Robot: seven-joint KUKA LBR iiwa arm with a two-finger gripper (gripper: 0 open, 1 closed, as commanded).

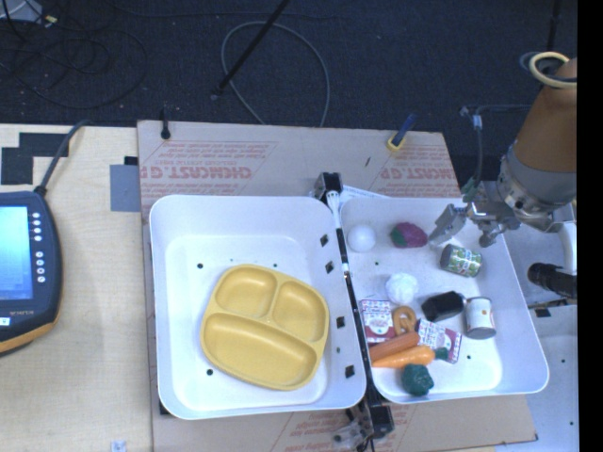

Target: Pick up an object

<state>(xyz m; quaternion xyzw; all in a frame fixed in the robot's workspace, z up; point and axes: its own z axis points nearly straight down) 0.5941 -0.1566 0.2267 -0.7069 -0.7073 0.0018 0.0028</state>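
Open-fingered and holding nothing, the end effector hangs over the upper right part of the right bin, its two prongs spread wide just above a small green can. Reading from the left, a handheld control unit lies on the tabletop, well apart from the work. Next comes the left bin, which carries a yellow divided plate. Past the rim where the two bins meet, the right bin holds the candidates for picking: a white ball and a purple lump near the top, a white fuzzy ball in the middle, then a printed packet, an orange carrot and a dark green piece toward the bottom. Further right sit a black block and a silver can with a red label. The green can looks like the nearest target, though it lies on its side, so closing fingers could roll it away or pinch only its edge. The black block and silver can are near, and a descent that drifts could nudge them or catch two things at once. A grip set too close to the bin wall might also jam a finger against the rim.
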